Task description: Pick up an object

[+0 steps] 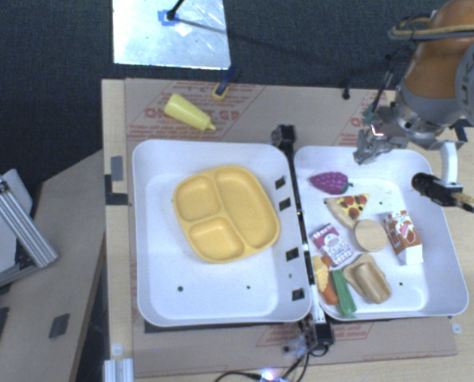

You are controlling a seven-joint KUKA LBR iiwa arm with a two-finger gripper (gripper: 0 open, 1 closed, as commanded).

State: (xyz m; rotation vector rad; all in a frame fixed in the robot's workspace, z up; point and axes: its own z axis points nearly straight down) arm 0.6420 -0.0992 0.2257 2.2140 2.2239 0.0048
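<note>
My gripper [370, 146] hangs over the far edge of the right bin [444, 293], above and right of the purple grape bunch [330, 183]; nothing shows between its fingers. The right bin holds toy food: a pizza slice [348, 208], a round beige biscuit [370, 235], a small red and white carton [403, 237], a pink packet [331, 245], a bread roll [368, 280], and green and orange vegetables [338, 291]. In the left bin [153, 293] lies a yellow divided plate [224, 212].
A yellow toy bottle [187, 111] lies on the cardboard behind the left bin. A shiny square sheet [173, 22] sits further back. A black clamp divider [295, 213] runs between the bins. A black cable end [432, 187] juts over the right bin's right side.
</note>
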